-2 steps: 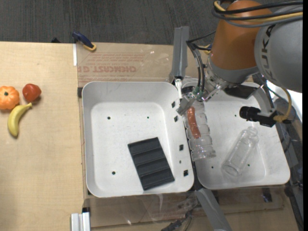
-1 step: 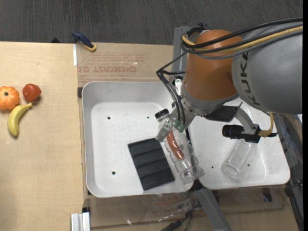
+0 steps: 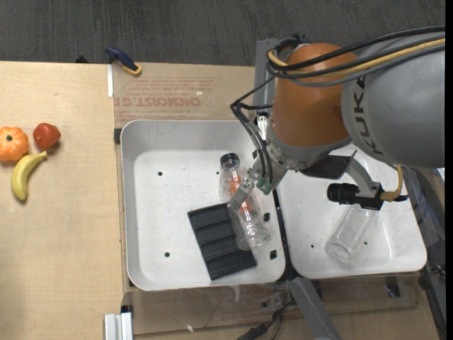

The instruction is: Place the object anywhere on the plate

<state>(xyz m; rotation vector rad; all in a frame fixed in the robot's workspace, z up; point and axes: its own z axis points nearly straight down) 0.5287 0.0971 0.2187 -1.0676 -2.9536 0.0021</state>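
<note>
The bottle (image 3: 241, 202) lies in the left bin (image 3: 152, 211), long axis running from its cap at upper left down to lower right, its lower end over the black plate (image 3: 216, 243); the claw (image 3: 263, 183) hangs just beside its upper half, to the right; whether the claw is apart or together I cannot tell

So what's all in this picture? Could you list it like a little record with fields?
left bin: clear plastic bottle lying beside a black ridged tray
right bin: clear glass on its side
arm: reaches over the strip where the bins meet
gripper: above the bottle
bench, left: orange, red fruit, banana
</note>
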